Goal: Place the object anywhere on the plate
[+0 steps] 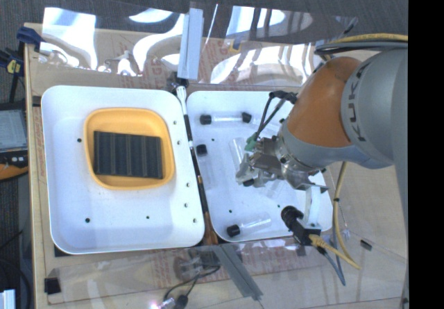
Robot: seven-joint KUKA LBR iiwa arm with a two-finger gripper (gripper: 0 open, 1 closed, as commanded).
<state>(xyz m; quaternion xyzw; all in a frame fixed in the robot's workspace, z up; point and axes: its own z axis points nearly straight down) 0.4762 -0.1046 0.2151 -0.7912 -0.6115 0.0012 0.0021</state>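
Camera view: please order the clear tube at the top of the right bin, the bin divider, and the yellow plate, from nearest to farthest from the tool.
1. Clear tube, up and left of the tool, in the right bin.
2. Divider, left of the tool, between the bins.
3. Yellow plate, far left, in the left bin.

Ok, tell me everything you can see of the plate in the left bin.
The plate is a yellow, rounded-rectangle dish that looks like plastic, with a raised rim and a dark, ribbed rectangular panel across its middle. It lies flat on the floor of the left bin, toward the upper middle, and its rim stays apart from the bin walls. Nothing else lies on it or touches it. The arm works over the right bin.
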